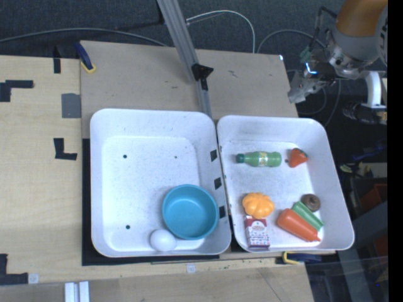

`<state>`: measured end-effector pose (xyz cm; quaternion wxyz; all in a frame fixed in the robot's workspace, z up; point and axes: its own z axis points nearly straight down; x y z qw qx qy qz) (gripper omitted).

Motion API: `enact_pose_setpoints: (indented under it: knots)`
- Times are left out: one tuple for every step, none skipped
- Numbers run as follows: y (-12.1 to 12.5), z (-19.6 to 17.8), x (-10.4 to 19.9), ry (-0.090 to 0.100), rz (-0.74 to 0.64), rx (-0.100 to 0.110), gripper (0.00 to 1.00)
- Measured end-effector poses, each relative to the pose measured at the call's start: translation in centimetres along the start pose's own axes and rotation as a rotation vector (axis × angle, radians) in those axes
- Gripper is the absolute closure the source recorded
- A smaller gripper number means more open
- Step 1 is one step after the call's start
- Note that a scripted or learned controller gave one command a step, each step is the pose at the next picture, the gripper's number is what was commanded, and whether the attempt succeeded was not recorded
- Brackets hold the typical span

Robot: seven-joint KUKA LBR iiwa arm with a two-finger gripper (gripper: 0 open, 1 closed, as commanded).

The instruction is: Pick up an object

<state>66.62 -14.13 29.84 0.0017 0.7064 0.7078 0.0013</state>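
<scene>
The right bin [327,145] holds a green bottle [259,159] lying on its side, with a small red and orange vegetable [297,157] beside it. Further forward lie a yellow-orange pumpkin-like toy [257,204], a red and white carton [256,233], an orange carrot [296,226], a green vegetable [308,214] and a small brown round piece [310,201]. My gripper [301,90] hangs outside the bins, above the bench's far right corner, well beyond the right bin's back rim. Nothing shows in it.
The left bin [113,131] holds a blue bowl [189,211] and a white ball [162,239] near its front rim. A grey pole [182,36] slants from the top down to the gap between the bins. Cables trail across the dark floor at the back.
</scene>
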Motion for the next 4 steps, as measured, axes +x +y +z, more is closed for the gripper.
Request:
enact_pose_setpoints:
  knots:
    - [0.4,0.9,4.6,0.001,-0.003,0.005,1.0]
    - [-0.6,3.0,9.9,0.001,-0.004,0.008,1.0]
    - [-2.0,3.9,14.6,0.001,-0.004,0.008,1.0]
    - [-2.5,5.0,21.1,0.002,-0.006,0.008,1.0]
